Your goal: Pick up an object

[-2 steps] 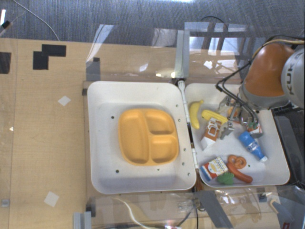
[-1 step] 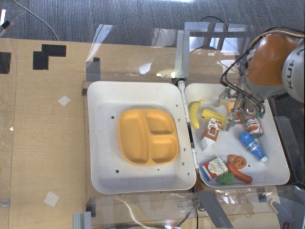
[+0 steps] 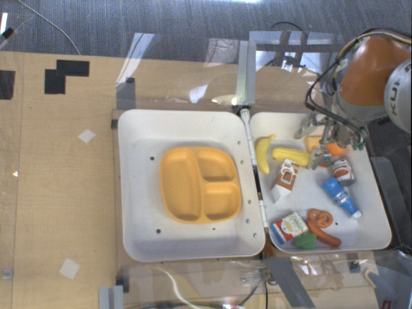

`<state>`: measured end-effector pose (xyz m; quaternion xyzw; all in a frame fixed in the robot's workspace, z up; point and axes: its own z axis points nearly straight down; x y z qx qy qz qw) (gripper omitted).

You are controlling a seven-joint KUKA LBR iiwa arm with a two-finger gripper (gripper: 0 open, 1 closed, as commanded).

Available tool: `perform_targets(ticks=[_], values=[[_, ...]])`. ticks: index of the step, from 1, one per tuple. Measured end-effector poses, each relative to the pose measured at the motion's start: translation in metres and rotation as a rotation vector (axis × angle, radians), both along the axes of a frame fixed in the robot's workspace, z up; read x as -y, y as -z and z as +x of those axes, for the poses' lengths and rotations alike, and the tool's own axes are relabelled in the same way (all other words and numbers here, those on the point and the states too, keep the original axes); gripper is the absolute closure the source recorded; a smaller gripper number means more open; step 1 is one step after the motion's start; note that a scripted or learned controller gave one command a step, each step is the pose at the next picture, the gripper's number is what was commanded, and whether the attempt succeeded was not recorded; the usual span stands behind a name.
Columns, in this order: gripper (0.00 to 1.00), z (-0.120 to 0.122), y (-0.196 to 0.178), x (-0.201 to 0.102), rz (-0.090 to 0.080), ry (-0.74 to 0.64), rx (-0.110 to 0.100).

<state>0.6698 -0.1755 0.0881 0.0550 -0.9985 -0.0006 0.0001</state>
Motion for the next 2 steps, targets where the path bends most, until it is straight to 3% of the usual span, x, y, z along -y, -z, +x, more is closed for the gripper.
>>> perform_targets(ticks=[1,2], values=[[0.00,-0.047,-0.012,-0.046,0.000,0.228,0.011],[0.00,-0.002,0.000,-0.034,-0.001,0.051,0.005]])
